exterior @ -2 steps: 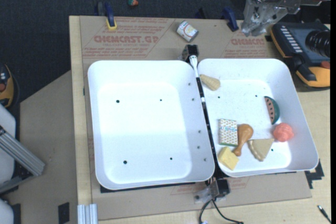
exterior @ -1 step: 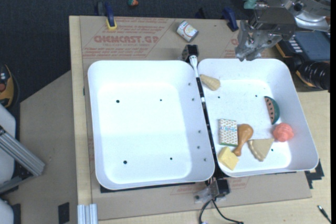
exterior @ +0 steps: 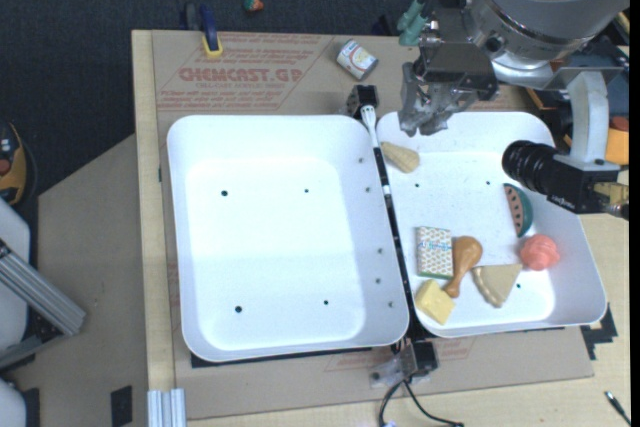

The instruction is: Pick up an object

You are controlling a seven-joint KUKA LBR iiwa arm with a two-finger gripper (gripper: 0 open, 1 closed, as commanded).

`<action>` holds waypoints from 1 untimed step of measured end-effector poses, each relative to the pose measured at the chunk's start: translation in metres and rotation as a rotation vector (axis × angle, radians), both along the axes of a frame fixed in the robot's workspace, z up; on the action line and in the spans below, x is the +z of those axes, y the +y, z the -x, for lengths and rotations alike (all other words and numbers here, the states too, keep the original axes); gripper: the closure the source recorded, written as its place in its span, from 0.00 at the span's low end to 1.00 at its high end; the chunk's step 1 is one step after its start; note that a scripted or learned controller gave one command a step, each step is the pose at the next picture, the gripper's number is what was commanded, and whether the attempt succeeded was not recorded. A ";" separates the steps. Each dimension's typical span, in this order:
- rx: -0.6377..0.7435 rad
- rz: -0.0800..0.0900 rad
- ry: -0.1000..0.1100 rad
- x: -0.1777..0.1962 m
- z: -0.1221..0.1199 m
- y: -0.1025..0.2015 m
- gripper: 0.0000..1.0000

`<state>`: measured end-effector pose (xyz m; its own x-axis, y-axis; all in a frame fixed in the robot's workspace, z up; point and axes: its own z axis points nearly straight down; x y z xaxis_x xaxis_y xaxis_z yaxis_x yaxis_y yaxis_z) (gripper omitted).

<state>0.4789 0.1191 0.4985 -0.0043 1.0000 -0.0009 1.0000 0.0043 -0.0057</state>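
Toys lie gathered in the right white shallow bin (exterior: pixel 560 307), most of them toward its near edge. A pale beige bread-shaped piece (exterior: pixel 401 157) sits alone at the bin's far left corner, just beside the dividing rim. Nearer the front, a small green-and-white patterned box (exterior: pixel 434 251) lies against a brown drumstick-shaped toy (exterior: pixel 462 263), with a yellow cheese-like wedge (exterior: pixel 433 301) touching the drumstick's lower end and a tan triangular slice (exterior: pixel 497 283) to its right. A round pink ball (exterior: pixel 540 252) rests close to the right wall, and a red-and-green watermelon slice (exterior: pixel 518 210) lies just beyond it.

The grey metal gripper (exterior: pixel 424 122) hangs over the far left corner of this bin, above and just beyond the bread-shaped piece; nothing is seen between its fingers, and how far apart they stand cannot be told.

The left white shallow bin (exterior: pixel 190 245) touches the right one along their shared edge. Both sit on a brown cardboard-covered surface (exterior: pixel 250 65), where a small white-and-yellow box (exterior: pixel 356 59) lies beyond the bins.
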 end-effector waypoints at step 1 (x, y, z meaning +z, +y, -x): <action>0.002 0.004 0.012 -0.160 -0.004 0.064 1.00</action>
<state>0.4829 0.1830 0.3387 -0.0060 1.0000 -0.0050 0.9998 0.0059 -0.0180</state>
